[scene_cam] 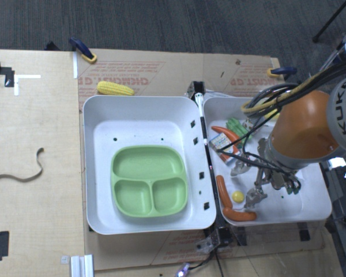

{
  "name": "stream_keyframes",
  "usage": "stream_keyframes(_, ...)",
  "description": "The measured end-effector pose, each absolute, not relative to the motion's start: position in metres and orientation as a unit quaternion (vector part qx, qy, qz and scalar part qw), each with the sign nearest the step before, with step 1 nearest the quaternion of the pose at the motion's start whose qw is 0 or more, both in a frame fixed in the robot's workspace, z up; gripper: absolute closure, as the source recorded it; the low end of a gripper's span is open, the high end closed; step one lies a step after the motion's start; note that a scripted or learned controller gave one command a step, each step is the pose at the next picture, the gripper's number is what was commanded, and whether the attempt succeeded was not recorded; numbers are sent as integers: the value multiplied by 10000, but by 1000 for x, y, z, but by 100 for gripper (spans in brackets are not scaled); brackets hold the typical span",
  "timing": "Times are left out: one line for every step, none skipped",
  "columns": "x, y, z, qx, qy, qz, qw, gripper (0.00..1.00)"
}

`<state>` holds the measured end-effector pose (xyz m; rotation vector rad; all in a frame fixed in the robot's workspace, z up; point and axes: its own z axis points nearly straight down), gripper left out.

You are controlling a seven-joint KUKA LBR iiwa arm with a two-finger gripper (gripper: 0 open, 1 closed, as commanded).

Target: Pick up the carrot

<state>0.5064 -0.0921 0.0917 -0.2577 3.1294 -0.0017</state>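
I am hanging my gripper low over the right bin, near its front half. Cables and my own wrist are crowding it, so I cannot tell whether it is spread or pressed together. I am seeing nothing caught in it.

I am taking the carrot to be the orange piece with the green leafy top. It is lying in the far part of the same bin, close to the wall shared with the left bin. From my gripper it is sitting up and to the left in the camera view, well apart. Its long axis seems to be running on a slant, the left end farther from me, though cables are crossing it.

Nearer to me are lying a yellow ball and two reddish sausage shapes, easy to mistake for the carrot. I am judging that the next move needs a shift toward the far left before descending.
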Motion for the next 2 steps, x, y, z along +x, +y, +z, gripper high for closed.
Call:
stream_keyframes(508,-93,102,-830,9965,-19,27,100)
stream_keyframes(485,-101,93,-2237,9746,-16,27,100)
